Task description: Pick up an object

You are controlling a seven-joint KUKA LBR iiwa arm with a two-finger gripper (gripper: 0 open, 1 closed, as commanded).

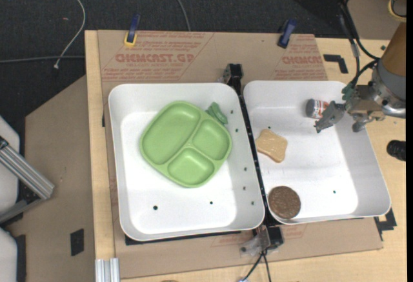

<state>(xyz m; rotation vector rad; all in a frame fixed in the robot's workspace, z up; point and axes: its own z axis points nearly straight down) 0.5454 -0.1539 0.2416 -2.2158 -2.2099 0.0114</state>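
1. Two shallow white bins sit side by side on a cardboard-covered bench: the left bin (129, 145) and the right bin (361, 177), their inner walls touching along the middle.
2. One green divided plate (186, 143), with three compartments, lies tilted near the middle of the left bin; one small dark-green scrap (218, 113) touches its upper right edge.
3. One grey arm reaches in from the right, its gripper (337, 115) hanging over the upper part of the right bin; whether the fingers are spread or pressed together cannot be told from this angle.
4. One round brown disc (284, 202), speckled like a cookie, lies at the near left corner of the right bin, against the wall.
5. One tan, sponge-like block (271, 145), roughly square with rounded corners, lies flat in the left part of the right bin, well apart from the disc.
6. One small grey cylinder (315, 107) lies on its side near the far wall of the right bin, just beside the gripper.
7. Two blue clamps, the left clamp (133, 30) and the right clamp (286, 33), grip the far edge of the cardboard.
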